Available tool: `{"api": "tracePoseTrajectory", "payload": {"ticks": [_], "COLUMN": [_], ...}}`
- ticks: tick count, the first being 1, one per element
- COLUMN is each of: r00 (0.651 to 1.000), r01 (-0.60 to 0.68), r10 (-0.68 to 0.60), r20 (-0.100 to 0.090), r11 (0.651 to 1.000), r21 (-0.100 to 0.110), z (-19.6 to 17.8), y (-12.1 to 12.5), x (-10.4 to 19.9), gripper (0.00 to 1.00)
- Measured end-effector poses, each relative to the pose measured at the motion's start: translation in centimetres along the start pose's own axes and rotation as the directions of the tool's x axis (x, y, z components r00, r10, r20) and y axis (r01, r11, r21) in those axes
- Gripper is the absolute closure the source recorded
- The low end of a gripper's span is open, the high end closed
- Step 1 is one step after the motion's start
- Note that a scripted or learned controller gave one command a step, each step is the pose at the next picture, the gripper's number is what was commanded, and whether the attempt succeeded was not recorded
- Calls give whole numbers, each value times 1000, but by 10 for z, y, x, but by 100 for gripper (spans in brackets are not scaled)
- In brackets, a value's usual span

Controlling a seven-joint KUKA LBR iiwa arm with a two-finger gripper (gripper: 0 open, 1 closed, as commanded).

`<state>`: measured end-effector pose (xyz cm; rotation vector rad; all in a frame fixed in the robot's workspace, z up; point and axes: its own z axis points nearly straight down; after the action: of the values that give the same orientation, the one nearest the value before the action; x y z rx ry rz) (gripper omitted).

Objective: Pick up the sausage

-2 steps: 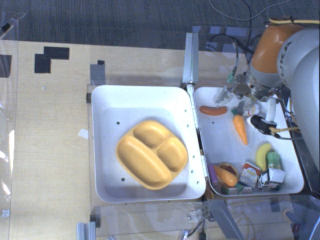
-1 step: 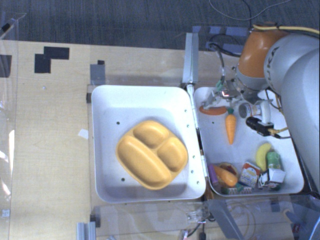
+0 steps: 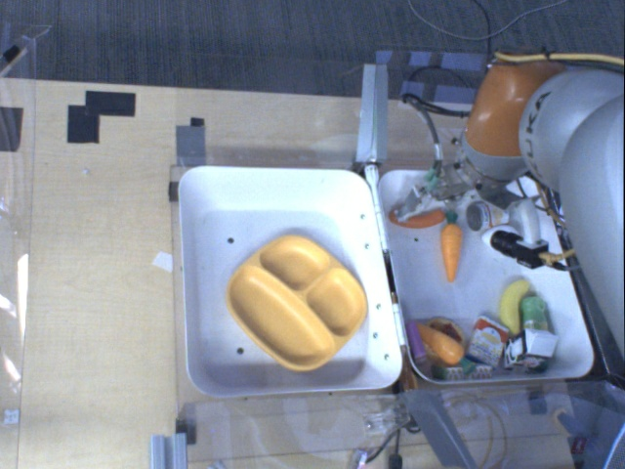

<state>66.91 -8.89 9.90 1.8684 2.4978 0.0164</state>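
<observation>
The sausage (image 3: 418,219), a short reddish-orange link, lies crosswise near the back left of the right bin (image 3: 576,345). My gripper (image 3: 428,193) hangs directly over its upper edge, low in the bin, and its metal tip seems to touch or almost touch the link. The sausage still rests on the bin floor. The grey arm with its orange band (image 3: 503,110) reaches in from the right and hides the bin's back right corner.
An orange carrot (image 3: 450,250) lies just right of the sausage, pointing toward the front. A yellow banana (image 3: 513,303), a green item (image 3: 533,313) and several small packets crowd the front of the right bin. The left bin (image 3: 205,262) holds a yellow divided plate (image 3: 296,299).
</observation>
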Motion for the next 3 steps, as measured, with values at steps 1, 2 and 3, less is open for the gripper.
{"api": "tracePoseTrajectory", "payload": {"ticks": [1,2,3], "r00": [990,988,988], "r01": [141,155,155], "r10": [-141,-155,-155], "r20": [-10,-11,-8], "r11": [990,988,988], "r21": [11,12,3], "z": [9,11,-3], "y": [-9,-21,-17], "x": [4,7,7], "gripper": [0,0,100]}}
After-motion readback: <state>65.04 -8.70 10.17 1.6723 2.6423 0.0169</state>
